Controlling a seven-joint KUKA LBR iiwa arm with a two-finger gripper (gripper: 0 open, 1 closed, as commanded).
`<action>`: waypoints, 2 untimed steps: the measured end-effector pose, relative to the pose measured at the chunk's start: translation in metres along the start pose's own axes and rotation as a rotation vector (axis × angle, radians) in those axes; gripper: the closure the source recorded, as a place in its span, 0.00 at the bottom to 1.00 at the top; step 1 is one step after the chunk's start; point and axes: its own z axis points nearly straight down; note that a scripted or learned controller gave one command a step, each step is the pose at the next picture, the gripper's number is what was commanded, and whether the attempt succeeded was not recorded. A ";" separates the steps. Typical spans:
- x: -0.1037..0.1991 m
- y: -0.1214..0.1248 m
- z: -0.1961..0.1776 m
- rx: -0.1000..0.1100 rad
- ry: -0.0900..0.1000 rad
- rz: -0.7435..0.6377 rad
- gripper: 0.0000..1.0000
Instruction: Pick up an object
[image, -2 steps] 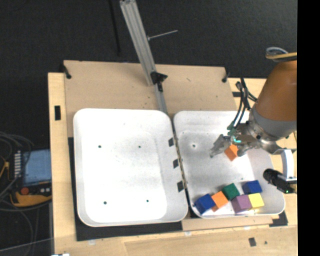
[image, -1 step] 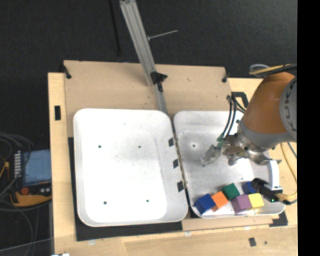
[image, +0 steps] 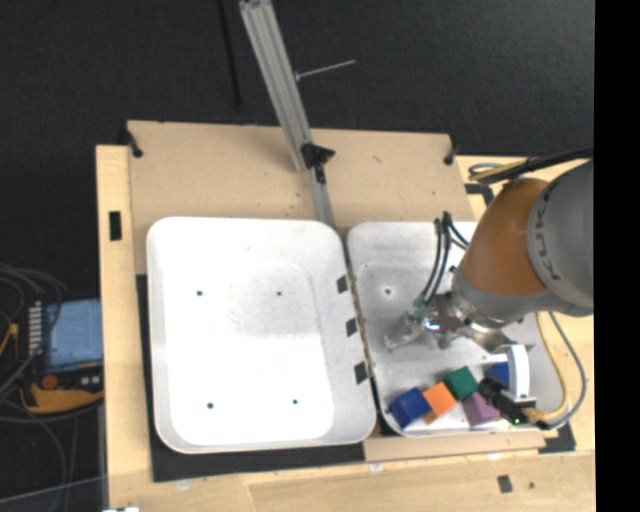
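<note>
My gripper hangs low over the middle of the right bin, pointing toward the bin's left wall, and I see nothing between its tips. Along the bin's near edge lies a row of small blocks: a blue block, an orange block, a green block and a purple block. The gripper stands above and to the left of that row, apart from all of them. The arm's grey and orange wrist covers the bin's right part.
The left bin sits beside the right one, with a narrow divider and clips between them. A slanted metal rail rises from the bench's far side. Cables and a blue box lie off the bench at the left.
</note>
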 end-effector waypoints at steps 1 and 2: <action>-0.002 0.001 0.026 -0.008 -0.001 0.001 0.00; -0.003 0.002 0.016 -0.012 0.000 0.008 1.00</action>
